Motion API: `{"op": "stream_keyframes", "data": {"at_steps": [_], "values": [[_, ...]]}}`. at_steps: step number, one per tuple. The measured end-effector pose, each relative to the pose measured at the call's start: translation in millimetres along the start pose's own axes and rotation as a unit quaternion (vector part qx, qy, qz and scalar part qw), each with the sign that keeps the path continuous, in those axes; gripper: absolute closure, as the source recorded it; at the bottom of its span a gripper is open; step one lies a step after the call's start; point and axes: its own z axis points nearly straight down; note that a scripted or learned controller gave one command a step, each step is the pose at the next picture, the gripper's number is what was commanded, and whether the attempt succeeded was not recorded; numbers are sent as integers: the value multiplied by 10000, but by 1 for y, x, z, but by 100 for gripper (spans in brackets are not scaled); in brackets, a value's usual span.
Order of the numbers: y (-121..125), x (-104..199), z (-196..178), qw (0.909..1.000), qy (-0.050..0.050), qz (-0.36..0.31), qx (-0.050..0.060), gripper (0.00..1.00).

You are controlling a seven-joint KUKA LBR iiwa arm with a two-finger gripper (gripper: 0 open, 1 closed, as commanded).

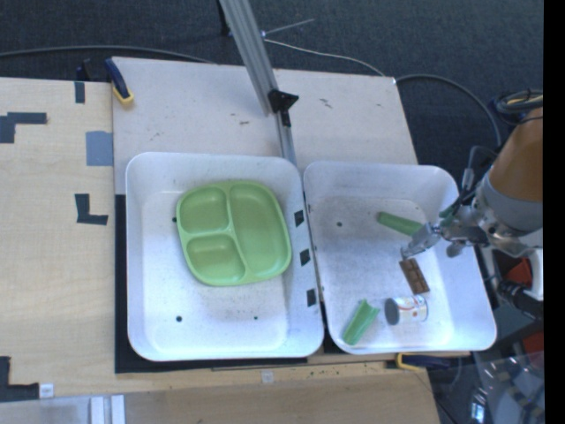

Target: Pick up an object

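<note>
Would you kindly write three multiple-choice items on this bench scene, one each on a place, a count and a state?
1. Where does the green divided plate lie?
A. left bin
B. right bin
C. on the bench outside both bins

2. How many compartments does the plate have?
A. one
B. three
C. six

3. How does the small brown block stand to the gripper?
A. lying on the right bin floor, just below the gripper
B. stacked on the plate
C. outside the bins

Answers: 1 A, it sits inside the left bin. 2 B, ridges split it in three. 3 A, it rests on the bin floor.
</note>
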Motion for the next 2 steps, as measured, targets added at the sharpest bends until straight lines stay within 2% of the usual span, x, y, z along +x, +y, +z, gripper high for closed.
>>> {"op": "stream_keyframes", "data": {"at_steps": [1, 2], "values": [[0, 0, 0, 10000, 0, 1, 1, 0], [0, 0, 43, 10000, -1, 4, 22, 0]]}}
